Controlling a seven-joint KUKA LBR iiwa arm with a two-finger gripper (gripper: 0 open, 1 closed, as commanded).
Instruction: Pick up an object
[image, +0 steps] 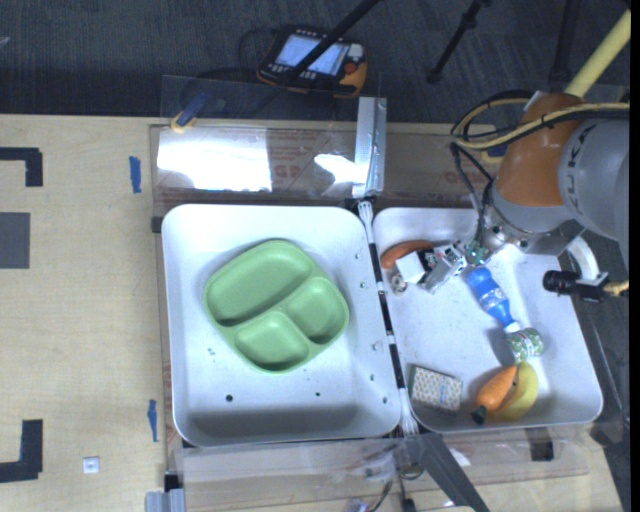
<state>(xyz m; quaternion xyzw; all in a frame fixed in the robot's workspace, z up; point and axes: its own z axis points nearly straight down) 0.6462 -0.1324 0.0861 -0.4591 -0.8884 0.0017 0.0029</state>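
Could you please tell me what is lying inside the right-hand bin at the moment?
The right bin holds a blue bottle, a banana with an orange carrot-like piece, a speckled sponge and an orange-and-white item. The gripper covers what is beneath it.

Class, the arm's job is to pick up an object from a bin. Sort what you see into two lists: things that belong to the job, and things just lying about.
Belongs to the job:
tool
blue bottle
carrot
banana
patterned sponge
orange item
right bin

Just lying about:
green divided plate
left bin
handheld device
blue tape marks
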